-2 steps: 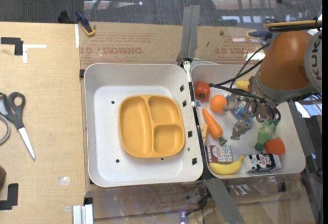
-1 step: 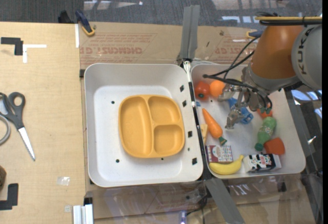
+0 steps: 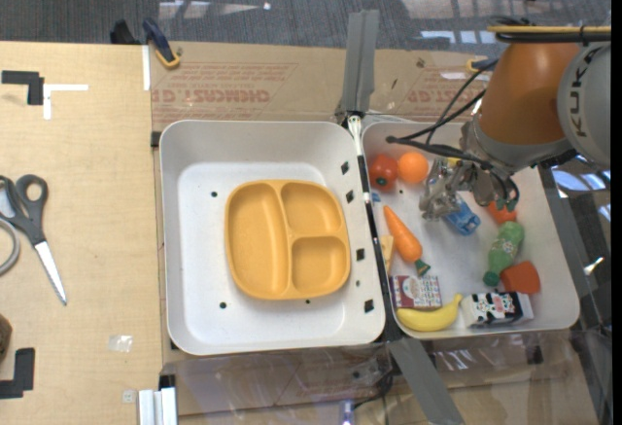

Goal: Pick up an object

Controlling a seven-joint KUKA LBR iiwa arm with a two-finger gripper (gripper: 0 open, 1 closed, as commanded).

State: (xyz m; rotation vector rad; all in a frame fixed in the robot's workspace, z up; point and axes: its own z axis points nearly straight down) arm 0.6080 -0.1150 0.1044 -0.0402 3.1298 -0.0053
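Two white bins (image 3: 180,248) are set side by side on the bench. Toy food is gathered in the right one, where the gripper (image 3: 445,197) is lowered beside a blue item (image 3: 466,219), likely for picking.

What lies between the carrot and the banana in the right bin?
In the camera view, a small red-and-white carton lies between the carrot and the banana, just above the banana.

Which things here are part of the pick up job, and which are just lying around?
Job: gripper; right bin's pickables: carrot, banana, orange, tomato.
Lying about: scissors, yellow divided plate, blue clamp.
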